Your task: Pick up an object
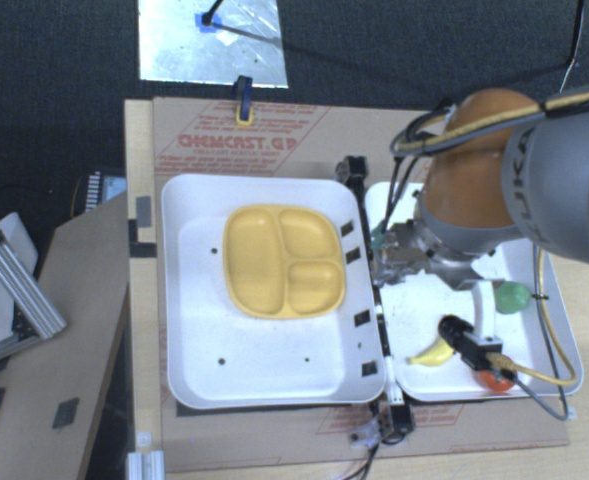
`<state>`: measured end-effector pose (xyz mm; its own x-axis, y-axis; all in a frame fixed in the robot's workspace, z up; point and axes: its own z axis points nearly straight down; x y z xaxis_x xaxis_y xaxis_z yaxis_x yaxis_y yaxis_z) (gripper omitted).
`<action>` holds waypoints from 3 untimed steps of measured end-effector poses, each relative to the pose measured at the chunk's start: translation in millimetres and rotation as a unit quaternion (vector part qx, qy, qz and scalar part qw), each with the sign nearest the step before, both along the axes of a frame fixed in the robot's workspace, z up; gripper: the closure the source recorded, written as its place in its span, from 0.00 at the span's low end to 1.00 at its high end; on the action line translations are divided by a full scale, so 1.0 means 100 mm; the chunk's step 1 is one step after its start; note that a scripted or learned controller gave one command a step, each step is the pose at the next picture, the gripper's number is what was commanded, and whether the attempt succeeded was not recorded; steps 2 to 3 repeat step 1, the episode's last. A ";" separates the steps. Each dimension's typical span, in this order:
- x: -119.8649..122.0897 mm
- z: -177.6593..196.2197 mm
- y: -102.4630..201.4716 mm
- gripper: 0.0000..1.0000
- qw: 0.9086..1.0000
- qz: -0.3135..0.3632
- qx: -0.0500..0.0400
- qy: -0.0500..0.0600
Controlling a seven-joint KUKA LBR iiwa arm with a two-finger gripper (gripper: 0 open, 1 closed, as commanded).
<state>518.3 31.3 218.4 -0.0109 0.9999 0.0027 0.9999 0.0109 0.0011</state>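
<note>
Reaching in from the right, the grey arm with an orange band [534,158] covers the upper half of the right-hand shallow white plastic bin [421,313]. Its gripper [392,253] hangs over that bin's left edge, right at the seam where the two bins meet. Whether the gripper is spread or pressed together cannot be told from this angle.

To the gripper's left, across the seam, the left-hand shallow white plastic bin [189,368] is the roomier one. The round-cornered yellow plastic plate with three compartments [279,261] lies in its upper middle, near the gripper but apart from it. Bare white floor lies open below the plate and along the far left wall.

Below and to the right of the gripper, in the lower part of the right-hand bin, lie three small things. The rounded green lump [512,296] lies near the right wall, close under the arm. The small yellow curved banana [432,355] lies close to the bottom rim, with bare floor between it and the gripper. The small orange-red piece [492,378] lies just right of the banana, hard by the bottom rim and partly hidden.
</note>
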 end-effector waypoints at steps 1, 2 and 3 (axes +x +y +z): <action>-0.06 -0.08 0.51 1.00 1.000 0.000 0.000 0.001; -0.06 -0.08 0.51 1.00 1.000 0.000 0.000 0.001; -0.06 -0.08 0.51 1.00 1.000 0.000 0.000 0.001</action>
